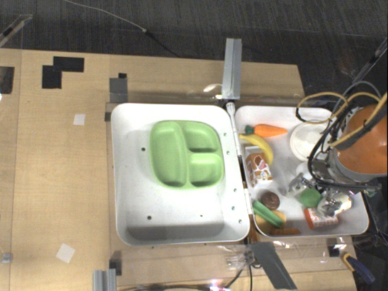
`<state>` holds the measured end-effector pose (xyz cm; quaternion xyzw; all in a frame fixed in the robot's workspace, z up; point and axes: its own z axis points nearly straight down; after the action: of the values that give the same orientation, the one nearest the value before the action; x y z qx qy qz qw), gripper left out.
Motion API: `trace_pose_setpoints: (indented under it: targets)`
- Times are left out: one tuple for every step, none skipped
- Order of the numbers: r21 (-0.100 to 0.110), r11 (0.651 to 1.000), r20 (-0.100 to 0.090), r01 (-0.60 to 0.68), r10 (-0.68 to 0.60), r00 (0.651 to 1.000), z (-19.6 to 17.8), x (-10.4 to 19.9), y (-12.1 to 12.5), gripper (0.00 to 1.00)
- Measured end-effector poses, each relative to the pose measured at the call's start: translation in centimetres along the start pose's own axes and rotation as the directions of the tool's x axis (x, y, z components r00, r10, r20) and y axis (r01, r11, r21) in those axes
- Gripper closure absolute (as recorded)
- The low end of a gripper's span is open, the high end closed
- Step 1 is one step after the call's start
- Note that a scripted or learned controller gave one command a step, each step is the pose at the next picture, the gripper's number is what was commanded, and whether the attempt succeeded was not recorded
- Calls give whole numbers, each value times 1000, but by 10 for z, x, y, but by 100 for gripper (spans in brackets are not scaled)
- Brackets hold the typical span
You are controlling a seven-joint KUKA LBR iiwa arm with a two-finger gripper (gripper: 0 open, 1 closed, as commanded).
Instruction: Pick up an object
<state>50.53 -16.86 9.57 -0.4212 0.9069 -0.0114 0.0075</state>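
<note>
Your candidates for the pick all lie in the right-hand bin (364, 226), at the right of the frame, and the one nearest the tool is a small green object (310, 197), blocky or rounded, I cannot tell which, sitting low in that bin just left of the gripper (327, 200). The gripper hangs over the lower right part of the bin, close above the clutter; whether the claw is spread or pressed together cannot be made out here, because the metal parts blur into the items beneath, and nothing can be seen pinched in it. Just below it lies a red-and-white packet (320, 219). Working leftward you have a brown round piece (270, 199), a green vegetable-like toy (267, 213) at the bin's lower left, a printed carton (259, 168), a banana (259, 145) and a carrot (270, 130) toward the top, and a white cup or bowl (304, 141) at the upper right. They are crowded, several touching, so a descent on one is likely to nudge its neighbours. The arm (367, 141), with its orange band and looping cables, comes in from the right edge. The left-hand bin (130, 223), in the middle of the frame, holds a green divided tray (185, 153), lying flat and well apart from the tool.
</note>
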Motion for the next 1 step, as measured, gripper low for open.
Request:
trace_pose_setpoints:
  targets:
    - [0,985,4,175,-175,985,-1,-45,48,0]
